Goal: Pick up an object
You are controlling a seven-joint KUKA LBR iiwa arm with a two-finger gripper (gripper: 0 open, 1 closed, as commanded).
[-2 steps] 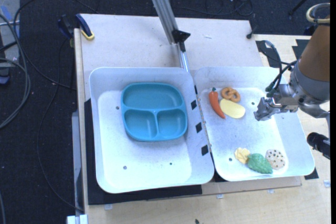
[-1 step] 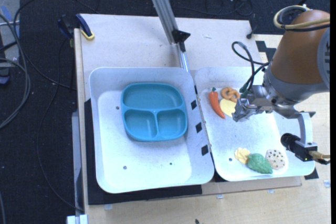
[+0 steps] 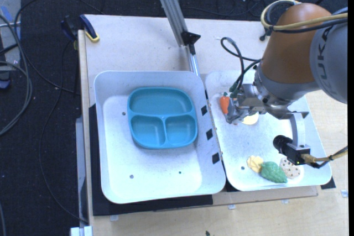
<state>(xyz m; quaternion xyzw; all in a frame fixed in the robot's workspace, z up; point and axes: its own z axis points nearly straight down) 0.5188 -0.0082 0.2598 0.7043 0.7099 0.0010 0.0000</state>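
- The orange carrot-like piece [image 3: 224,104] lies in the right bin [image 3: 243,174], near that bin's left wall and toward its far end.
- The gripper [image 3: 237,114] is low over the right bin, just beside the orange piece; its opening cannot be told.
- A pale yellow round piece [image 3: 250,118] sits just right of the gripper.
- At the right bin's near end lie a small yellow piece [image 3: 254,162], a green leafy piece [image 3: 274,172] and a dotted round piece [image 3: 291,168].
- The left bin [image 3: 110,174] holds a blue divided plate [image 3: 162,118].
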